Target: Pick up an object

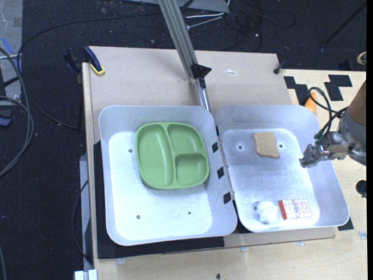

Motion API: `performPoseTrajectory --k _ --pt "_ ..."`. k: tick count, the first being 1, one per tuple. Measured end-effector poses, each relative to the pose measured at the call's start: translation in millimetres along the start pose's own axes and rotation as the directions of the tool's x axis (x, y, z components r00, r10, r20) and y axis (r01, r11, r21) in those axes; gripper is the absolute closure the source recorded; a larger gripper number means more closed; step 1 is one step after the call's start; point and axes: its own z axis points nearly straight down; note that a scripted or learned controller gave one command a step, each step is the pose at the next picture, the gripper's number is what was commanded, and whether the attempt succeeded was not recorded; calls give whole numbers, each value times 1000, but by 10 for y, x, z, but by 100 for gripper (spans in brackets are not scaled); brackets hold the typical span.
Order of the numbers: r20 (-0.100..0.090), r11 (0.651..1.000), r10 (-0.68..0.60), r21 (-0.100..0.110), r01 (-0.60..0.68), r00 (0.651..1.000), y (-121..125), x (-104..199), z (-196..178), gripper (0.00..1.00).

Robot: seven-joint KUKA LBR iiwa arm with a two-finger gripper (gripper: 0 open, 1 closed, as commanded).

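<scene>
Tan, flat bread-like slab [267, 144] in the right white bin [326, 191] looks light, soft; pinch its edges. Gripper [310, 157] state: cannot tell.

A robotics lab — a plywood bench [145, 74] bearing two white bins [111, 156] stands on dark carpet strewn with loose black cables [35, 39], an aluminium camera pole [178, 28] rising past its far edge — with black-and-white calibration markers [335, 86] at its right corner.
</scene>
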Motion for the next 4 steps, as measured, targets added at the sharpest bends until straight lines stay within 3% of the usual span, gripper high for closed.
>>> performPoseTrajectory --k 1,3,4 --pt "0 1000 -1 -1 1 1000 83 15 -617 100" --pt "-4 1000 -6 3 6 1000 551 1083 -529 100" --pt "-4 1000 -4 7 5 1000 647 1549 -393 100"
